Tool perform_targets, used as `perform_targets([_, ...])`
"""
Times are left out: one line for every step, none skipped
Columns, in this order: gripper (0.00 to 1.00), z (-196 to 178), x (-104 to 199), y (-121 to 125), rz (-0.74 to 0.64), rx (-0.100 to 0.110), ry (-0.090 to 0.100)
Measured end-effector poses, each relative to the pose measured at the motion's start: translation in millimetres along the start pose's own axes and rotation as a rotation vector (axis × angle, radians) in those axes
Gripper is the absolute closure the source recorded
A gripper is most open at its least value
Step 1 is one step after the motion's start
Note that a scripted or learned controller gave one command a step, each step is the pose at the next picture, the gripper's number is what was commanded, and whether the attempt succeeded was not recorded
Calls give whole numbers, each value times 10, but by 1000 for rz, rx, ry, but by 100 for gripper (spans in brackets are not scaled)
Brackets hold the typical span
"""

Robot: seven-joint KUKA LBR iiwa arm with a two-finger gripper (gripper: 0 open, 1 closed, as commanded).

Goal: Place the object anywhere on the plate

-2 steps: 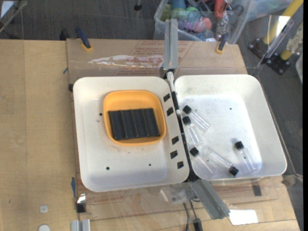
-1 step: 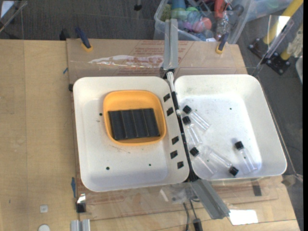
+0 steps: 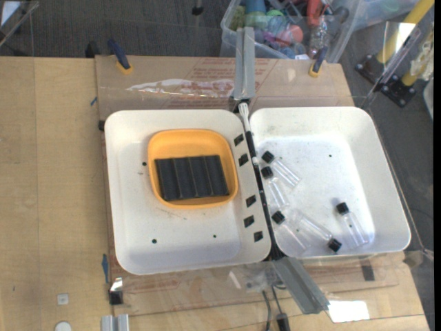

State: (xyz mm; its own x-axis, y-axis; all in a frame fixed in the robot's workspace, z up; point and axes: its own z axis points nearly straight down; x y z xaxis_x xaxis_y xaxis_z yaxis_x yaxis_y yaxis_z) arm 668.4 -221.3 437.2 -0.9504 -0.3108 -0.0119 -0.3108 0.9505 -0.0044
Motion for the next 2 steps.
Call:
perform_targets([100,-1,2,-2,-242,0,-1])
perform_targets([100,2,2,-3,-572,-2,-1])
